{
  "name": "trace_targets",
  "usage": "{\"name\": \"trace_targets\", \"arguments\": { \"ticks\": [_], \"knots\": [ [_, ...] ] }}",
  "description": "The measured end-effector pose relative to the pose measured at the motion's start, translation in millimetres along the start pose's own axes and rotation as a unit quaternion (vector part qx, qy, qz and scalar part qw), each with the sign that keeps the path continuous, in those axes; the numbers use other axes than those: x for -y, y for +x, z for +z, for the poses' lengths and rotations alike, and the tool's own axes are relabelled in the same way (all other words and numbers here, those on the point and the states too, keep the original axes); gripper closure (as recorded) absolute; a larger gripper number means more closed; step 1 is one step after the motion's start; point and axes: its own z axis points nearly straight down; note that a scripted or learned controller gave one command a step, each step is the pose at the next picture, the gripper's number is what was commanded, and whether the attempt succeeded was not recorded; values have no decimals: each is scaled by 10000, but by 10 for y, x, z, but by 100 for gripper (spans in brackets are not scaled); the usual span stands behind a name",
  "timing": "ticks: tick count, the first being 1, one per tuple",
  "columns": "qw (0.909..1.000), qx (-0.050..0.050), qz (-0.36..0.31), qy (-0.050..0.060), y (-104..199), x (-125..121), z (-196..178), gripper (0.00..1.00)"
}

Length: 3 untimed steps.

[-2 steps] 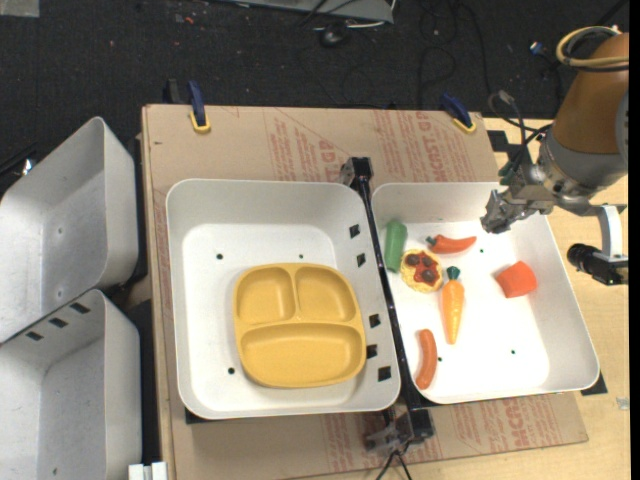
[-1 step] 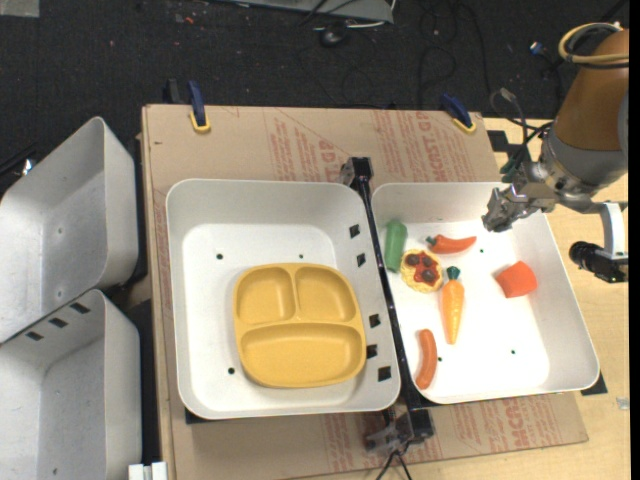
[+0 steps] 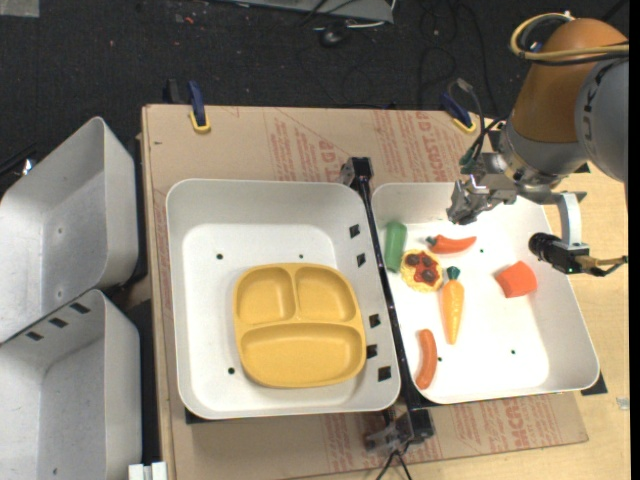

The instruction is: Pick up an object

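The tool is positioned over the right bin's far edge, just beyond the red chili; its finger state cannot be determined.

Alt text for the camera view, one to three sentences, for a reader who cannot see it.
The gripper hangs over the far edge of the right bin, above a red chili, a green pepper, a small pizza, a carrot, a sausage and an orange block. The left bin holds a yellow divided tray.
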Motion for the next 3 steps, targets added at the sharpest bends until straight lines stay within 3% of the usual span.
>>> {"name": "trace_targets", "arguments": {
  "ticks": [3],
  "knots": [
    [10000,-4,2,1,1436,-170,46,100]
  ]
}}
